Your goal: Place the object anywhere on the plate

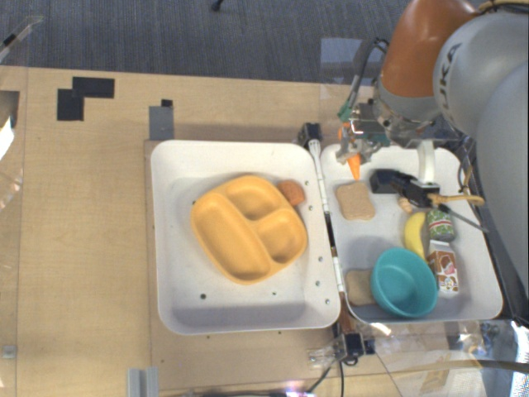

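Hanging over the back of the right bin, the gripper has a small orange carrot-like piece poking down from between its fingers, which look closed on it, though the wrist hides most of them. The yellow divided plate sits in the left bin, a brownish-orange lump touching its back rim, too blurred to identify.
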`<state>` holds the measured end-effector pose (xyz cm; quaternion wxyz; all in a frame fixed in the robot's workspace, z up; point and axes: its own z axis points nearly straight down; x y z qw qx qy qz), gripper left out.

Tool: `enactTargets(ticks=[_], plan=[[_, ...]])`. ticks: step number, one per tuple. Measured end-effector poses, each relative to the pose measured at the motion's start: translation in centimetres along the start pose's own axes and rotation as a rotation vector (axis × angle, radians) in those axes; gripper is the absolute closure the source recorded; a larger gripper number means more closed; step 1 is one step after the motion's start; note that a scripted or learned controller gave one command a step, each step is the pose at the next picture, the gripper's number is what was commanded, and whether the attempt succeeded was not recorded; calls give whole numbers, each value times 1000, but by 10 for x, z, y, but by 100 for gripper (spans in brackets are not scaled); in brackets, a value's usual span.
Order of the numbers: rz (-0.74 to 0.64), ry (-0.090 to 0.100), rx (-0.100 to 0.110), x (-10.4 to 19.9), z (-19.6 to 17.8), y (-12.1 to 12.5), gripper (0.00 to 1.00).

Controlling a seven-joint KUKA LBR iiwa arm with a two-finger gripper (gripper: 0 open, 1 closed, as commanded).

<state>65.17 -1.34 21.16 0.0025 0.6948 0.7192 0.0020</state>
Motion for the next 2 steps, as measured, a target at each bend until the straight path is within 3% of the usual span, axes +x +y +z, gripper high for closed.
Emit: enactTargets(ticks=[1, 2], plan=[[303, 3, 8, 76, 18, -52, 100], [306, 2, 7, 74, 17, -52, 0]])
